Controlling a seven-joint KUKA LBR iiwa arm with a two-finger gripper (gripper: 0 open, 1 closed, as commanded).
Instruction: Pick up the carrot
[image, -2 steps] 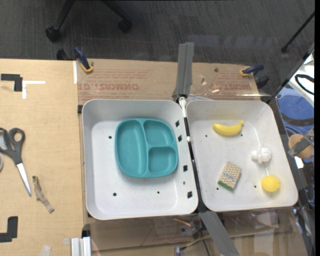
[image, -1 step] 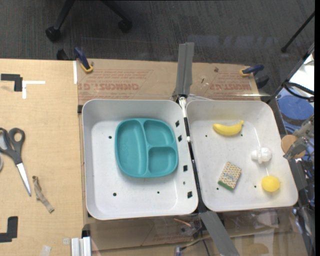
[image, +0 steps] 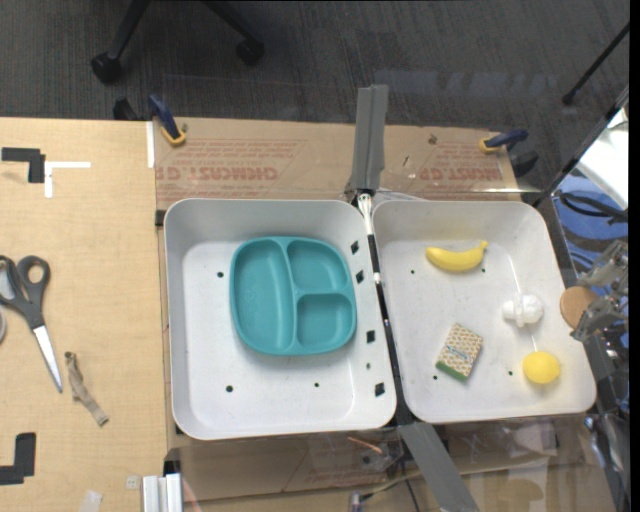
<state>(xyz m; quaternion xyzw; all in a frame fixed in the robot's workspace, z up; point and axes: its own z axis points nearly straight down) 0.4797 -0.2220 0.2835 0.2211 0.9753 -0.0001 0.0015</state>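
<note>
Gripper (image: 603, 300) hangs at the right bin's (image: 480, 405) right rim, grip impossible to tell, probably parked clear so the lemon (image: 541, 368) and banana (image: 456, 257) stay in sight

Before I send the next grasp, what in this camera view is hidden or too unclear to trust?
- Carrot: none recognisable in either bin; I make out a banana, a lemon, a small box and a white object.
- White object: too small and washed out to identify.
- Gripper: at the right bin's right edge, blurred against clutter; finger state unreadable.
- Tan disc: partly covered by the arm.
</note>
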